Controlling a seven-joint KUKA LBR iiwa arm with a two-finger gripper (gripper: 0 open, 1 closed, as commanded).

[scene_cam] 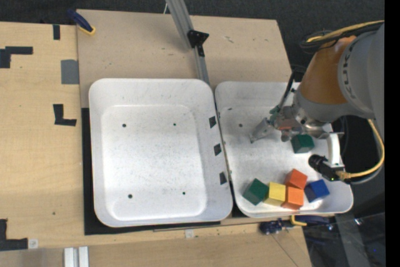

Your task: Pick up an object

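Note:
My gripper (277,125) hangs low over the middle of the right bin (245,103), below the grey arm with its orange band (325,75). A dark green block (302,144) lies just to its right and slightly nearer, close under the wrist; whether it touches the gripper is unclear. Along the bin's near edge sits a cluster of blocks: a green one (255,191), a yellow one (276,192), two orange ones (297,178) (292,197) and a blue one (317,189).
The left bin (100,134) stands beside the right one, sharing a raised rim. A slanted metal pole (178,3) crosses above the bench at the back. A black cable (328,169) loops off the wrist on the right.

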